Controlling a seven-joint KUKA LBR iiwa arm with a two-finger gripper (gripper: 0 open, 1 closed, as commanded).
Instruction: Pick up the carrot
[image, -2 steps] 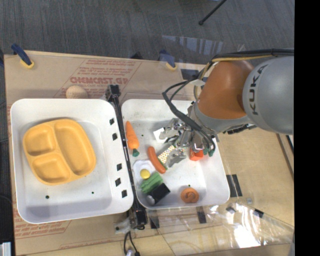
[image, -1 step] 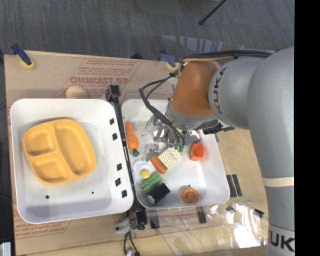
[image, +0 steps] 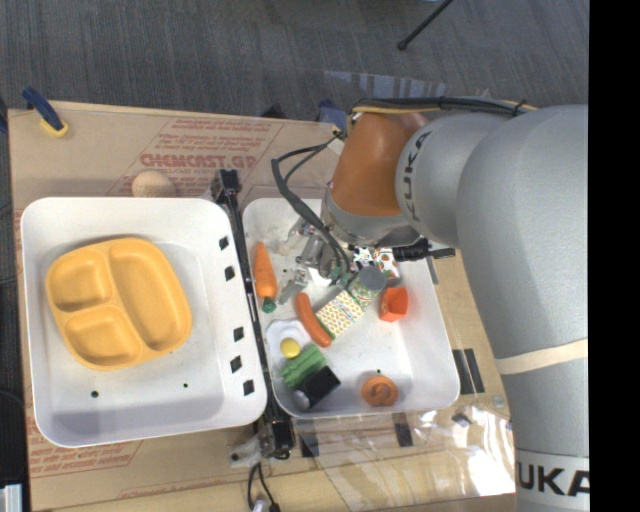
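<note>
Two-finger metal gripper (image: 312, 262) hangs under the orange wrist band of the grey arm (image: 470, 190), over the far-left part of the right shallow white bin (image: 436, 345). Can't tell if it's spread or pressed together: the tips blur into cables and clutter. Nothing visibly pinched.

Small orange tapered carrot (image: 264, 272) lies just left of the gripper, near the bin's left wall, lengthwise far-to-near, thick end nearer. Looks apart from the gripper, though the gap is small.

Other stuff in the right bin: an orange-red sausage-shaped piece (image: 312, 319) just near-side of the gripper, lying at a slant; a patterned green-and-white flat packet (image: 342, 311) touching or overlapping it on the right; a red-orange blocky toy (image: 394, 303) further right; a small yellow round piece (image: 290, 348) nearer; a green leafy-looking toy (image: 298, 366) with a black box (image: 317, 386) beside it at the near-left corner; a brown round item (image: 378, 390) near the near edge.

Left shallow white bin (image: 120, 410), well apart from the gripper, holds a yellow plastic divided plate (image: 118, 300) w/ three compartments, nothing seen in them.

Both bins sit on a cardboard sheet w/ red print (image: 180, 150); a tan wooden ball (image: 151, 184) rests on it just beyond the left bin's far edge.
</note>
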